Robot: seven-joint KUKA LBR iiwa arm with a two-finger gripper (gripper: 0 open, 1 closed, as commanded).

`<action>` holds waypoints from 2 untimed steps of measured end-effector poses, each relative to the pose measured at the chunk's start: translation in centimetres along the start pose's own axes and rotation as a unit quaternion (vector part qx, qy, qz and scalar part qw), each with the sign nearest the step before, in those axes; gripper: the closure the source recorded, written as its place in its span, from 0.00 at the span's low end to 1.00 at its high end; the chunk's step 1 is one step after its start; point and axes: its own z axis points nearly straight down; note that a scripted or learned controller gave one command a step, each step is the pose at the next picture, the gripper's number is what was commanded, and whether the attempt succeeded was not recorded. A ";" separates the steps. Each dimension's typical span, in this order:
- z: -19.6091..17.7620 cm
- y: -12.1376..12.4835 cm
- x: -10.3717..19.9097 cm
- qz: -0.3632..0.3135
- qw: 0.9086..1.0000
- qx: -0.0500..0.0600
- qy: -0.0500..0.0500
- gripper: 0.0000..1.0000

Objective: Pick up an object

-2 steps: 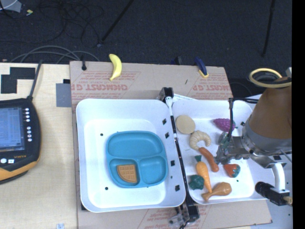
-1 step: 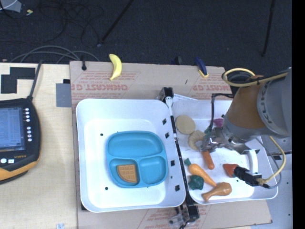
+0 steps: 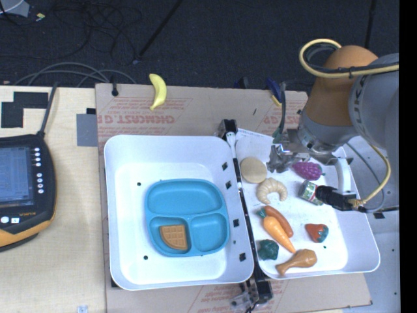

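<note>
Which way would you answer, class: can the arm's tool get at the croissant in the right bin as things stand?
Probably yes. The tool hovers just above the croissant, whose top is uncovered. The round bun and the carrot sit close beside it, so they could get nudged.

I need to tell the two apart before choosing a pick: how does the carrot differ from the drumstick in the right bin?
The carrot is bright orange with a green top; the drumstick is tan brown. The carrot tapers to a point toward the lower right, while the drumstick swells into a rounded bulb at its right end. The carrot lies mid-bin; the drumstick lies near the front wall. Both are toy foods lying flat in the right bin.
</note>
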 end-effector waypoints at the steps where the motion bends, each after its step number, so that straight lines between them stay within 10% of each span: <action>1: -13.5 -5.4 1.0 0.002 1.000 0.000 0.000 1.00; 2: -16.8 -9.6 5.2 0.001 1.000 0.006 0.000 1.00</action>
